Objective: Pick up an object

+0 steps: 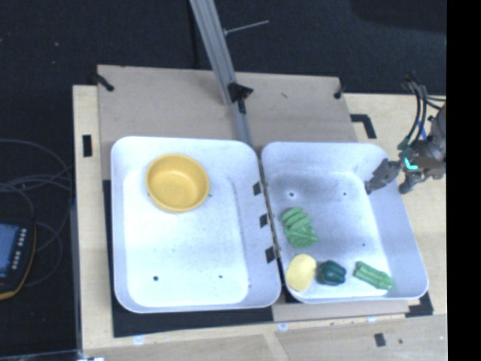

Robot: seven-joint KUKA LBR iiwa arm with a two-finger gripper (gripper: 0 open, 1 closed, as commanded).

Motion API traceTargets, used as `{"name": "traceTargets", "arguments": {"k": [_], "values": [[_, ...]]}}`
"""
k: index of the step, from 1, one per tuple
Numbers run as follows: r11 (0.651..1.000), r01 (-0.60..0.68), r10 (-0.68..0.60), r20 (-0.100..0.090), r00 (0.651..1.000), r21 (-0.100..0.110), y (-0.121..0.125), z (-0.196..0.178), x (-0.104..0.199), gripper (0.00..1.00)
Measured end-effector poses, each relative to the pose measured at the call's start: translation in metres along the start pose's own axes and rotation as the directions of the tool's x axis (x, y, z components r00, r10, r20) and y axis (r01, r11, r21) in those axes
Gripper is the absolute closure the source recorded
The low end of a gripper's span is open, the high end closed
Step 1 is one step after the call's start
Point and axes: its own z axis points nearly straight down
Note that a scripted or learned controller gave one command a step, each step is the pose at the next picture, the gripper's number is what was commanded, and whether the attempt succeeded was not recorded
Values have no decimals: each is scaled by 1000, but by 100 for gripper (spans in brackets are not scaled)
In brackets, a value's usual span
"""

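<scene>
The right bin (342, 168) holds a ridged light green object (298, 227), a yellow lemon-like object (301, 271), a dark green pepper-like object (331, 273) and a green elongated object (373, 275). A yellow bowl (177, 183) sits in the left bin (188, 277) at its far left. My gripper (395, 177) hovers over the right bin's far right edge, its two fingers spread apart with nothing between them. It stands well away from all the objects.
A grey metal post (214, 43) rises from the back of the bench between the bins. Cables hang by the arm's wrist (421, 126) at the right. A pendant device (13, 254) lies off the bench at the left.
</scene>
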Motion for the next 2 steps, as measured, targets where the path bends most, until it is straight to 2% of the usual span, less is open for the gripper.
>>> {"name": "traceTargets", "arguments": {"k": [1, 2], "values": [[1000, 0, 0, 0, 1000, 0, 0, 0, 0, 0], [1000, -1, 1, 0, 1000, 5, -5, 62, -3, 0]]}}
